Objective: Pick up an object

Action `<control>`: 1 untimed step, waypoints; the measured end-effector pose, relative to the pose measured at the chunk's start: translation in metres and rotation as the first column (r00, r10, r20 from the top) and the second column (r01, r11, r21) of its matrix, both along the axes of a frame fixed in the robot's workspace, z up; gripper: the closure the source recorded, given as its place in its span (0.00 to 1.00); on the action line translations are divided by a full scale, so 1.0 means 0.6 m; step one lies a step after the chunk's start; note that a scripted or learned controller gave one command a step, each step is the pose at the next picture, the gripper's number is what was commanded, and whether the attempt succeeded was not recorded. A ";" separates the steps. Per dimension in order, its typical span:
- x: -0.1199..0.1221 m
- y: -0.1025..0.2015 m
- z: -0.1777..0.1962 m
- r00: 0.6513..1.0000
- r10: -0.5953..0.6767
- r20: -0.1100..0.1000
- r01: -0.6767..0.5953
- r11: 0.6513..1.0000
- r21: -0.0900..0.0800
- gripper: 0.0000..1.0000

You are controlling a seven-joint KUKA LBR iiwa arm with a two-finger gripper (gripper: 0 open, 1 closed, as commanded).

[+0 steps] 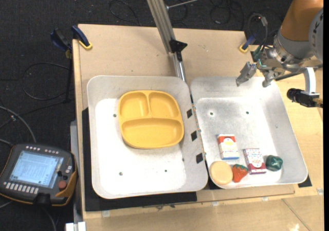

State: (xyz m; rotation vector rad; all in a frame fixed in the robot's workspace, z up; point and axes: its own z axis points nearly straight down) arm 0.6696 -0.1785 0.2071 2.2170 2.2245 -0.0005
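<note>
Nothing picked yet, by look of it.

Near: small items clustered at right bin's near edge — round tan piece, red strawberry-like piece, two small boxes, dark green piece. All resting on bin floor, untouched.

Middle: yellow divided plate in left bin.

Far: claw above right bin's far edge, fingers spread, holding nothing, well apart from cluster.

Left to do: approach, descend, grasp, lift.

The divided plate lies in the left bin, toward its far half. Right of the plate, in the right bin's near corner, sit a carton, a box, a round piece, perhaps a strawberry, and a small lump farthest right.
</note>
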 end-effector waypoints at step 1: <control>0.000 0.000 0.000 1.000 0.000 0.000 0.000 1.000 0.000 0.00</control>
